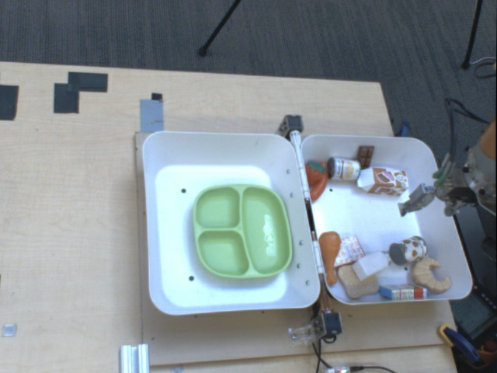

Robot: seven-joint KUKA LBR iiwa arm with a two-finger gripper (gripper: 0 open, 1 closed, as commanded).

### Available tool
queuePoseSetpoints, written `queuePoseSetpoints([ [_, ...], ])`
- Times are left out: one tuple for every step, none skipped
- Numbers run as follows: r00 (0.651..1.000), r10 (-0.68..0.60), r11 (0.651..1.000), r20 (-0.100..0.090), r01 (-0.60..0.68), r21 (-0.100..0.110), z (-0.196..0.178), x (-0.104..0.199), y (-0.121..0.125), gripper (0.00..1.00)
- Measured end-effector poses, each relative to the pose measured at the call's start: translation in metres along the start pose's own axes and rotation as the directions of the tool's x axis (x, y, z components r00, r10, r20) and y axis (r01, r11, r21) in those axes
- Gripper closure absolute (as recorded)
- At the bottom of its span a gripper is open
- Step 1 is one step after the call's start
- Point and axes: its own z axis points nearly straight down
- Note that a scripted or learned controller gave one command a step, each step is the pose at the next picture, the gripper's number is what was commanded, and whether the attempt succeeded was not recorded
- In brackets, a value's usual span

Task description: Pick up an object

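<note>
White bins side by side, toys heaped in the right bin (446, 231)
Gripper (423, 196) hovers over its right edge, fingers spread, pinching nothing; green divided plate (242, 231) fills the left bin (167, 208)

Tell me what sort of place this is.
Probably a robotics lab: two shallow white plastic bins sit on a pale wooden bench, tripod legs stand on grey carpet.
</note>
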Motion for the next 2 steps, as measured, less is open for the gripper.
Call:
queuePoseSetpoints([
  [1.0, 0.001, 1.0, -0.001, -0.001, 0.0, 0.121, -0.004, -0.036, 0.0],
  [1.0, 0.0, 1.0, -0.001, 0.0, -0.004, 0.11, -0.003, -0.034, 1.0],
])
